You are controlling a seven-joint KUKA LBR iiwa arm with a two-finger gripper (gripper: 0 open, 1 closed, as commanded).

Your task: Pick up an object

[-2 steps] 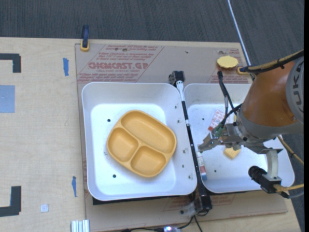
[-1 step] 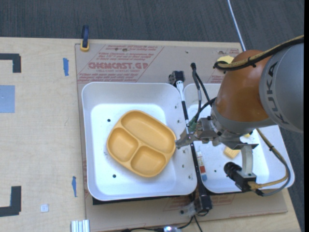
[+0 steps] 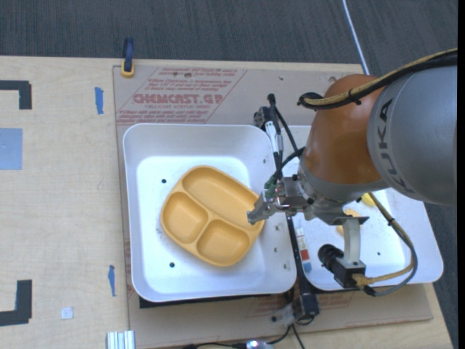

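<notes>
My arm (image 3: 378,140) reaches in from the right, its orange band and grey casing hanging over the divide between the two white bins. My gripper (image 3: 259,215) sits low at the right edge of the left bin (image 3: 138,195), with its metal tip touching the right rim of the yellow divided plate (image 3: 209,215), or lying just over it. From this angle I cannot tell whether my fingers are spread or closed, nor whether the plate's rim lies between them.

The plate rests flat on the floor of the left bin, a little right of the middle, turned at a slant. It has three compartments: one long one along the upper right side and two smaller ones toward the lower left. Its right edge lies near the bin's right wall.

The right bin (image 3: 414,257) is mostly covered by my arm. A small yellow piece (image 3: 365,199) shows there just beside my wrist; I cannot tell what it is. Black cables (image 3: 280,133) loop around my wrist and trail down toward the front of the bench (image 3: 58,217). Beneath the bins lies a board with red printed lettering (image 3: 178,93).
</notes>
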